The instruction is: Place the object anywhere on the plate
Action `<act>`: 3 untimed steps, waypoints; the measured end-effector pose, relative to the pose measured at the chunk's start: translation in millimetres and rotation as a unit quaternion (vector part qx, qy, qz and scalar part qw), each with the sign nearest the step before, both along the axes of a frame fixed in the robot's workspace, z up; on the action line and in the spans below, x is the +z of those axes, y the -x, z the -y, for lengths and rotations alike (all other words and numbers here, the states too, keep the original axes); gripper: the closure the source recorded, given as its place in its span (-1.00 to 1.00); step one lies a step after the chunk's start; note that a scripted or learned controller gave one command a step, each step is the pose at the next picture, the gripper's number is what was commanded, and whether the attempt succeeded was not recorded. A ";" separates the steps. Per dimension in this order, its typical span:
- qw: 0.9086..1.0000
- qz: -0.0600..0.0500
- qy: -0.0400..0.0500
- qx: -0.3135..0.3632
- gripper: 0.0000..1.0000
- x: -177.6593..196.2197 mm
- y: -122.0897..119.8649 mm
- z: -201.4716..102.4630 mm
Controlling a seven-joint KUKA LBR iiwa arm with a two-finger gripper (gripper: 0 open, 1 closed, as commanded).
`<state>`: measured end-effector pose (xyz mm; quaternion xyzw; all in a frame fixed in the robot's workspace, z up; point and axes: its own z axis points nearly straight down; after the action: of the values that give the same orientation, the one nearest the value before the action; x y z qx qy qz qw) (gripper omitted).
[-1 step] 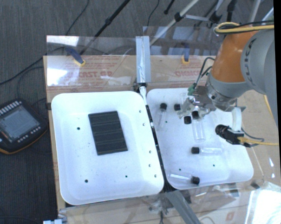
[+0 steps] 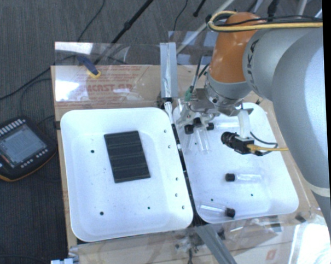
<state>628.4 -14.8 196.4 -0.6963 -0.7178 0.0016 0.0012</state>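
A dark ribbed rectangular plate lies flat in the left white bin. In the right white bin lie two small clear tubes with black caps, one near the middle and one by the front wall. My gripper hangs over the back left corner of the right bin, close to the wall between the bins. It is well behind both tubes and to the right of the plate. Nothing can be made out in its grasp.
The grey arm with its orange band covers the back right of the bench. A black and yellow connector juts out below the wrist. A handheld controller lies on the floor to the left. A metal post stands behind the bins.
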 end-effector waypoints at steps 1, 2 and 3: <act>1.000 0.000 0.000 0.005 1.00 -14.3 64.9 -106.9; 1.000 0.000 0.001 0.017 1.00 22.9 49.6 -189.7; 0.981 0.001 0.001 0.192 1.00 43.0 7.0 -214.5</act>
<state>621.3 199.7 239.3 -0.5452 -0.8383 0.0019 -0.0003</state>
